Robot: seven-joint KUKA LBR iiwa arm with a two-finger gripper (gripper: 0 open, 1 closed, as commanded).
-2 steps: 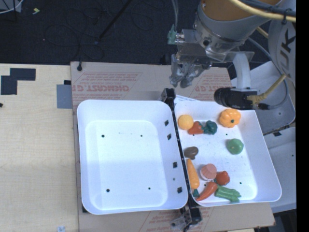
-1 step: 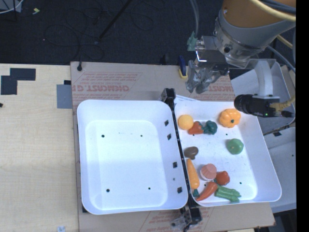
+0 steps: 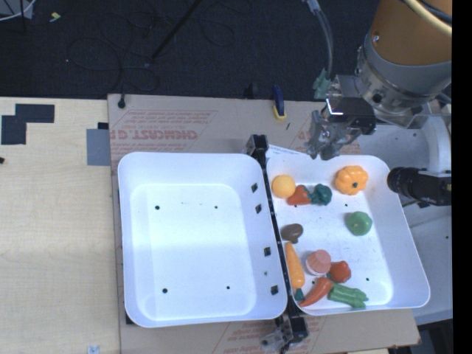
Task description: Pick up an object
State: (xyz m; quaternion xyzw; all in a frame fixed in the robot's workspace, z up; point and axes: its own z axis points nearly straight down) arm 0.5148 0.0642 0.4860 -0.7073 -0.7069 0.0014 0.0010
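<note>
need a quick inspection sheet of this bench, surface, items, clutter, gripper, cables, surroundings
surface: cardboard sheet on a pale wooden bench, bearing a left bin and a right bin.
job's things: all in the right bin: yellow ball, orange pumpkin, green ball, carrot, green pod, other toy food.
clutter: yellow and blue clip on the cardboard's far edge.
gripper: gripper above the right bin's far rim, holding nothing visible.
cables: grey cable to the wrist; thin wires on the dark floor.
surroundings: dark floor, black camera at right.
</note>
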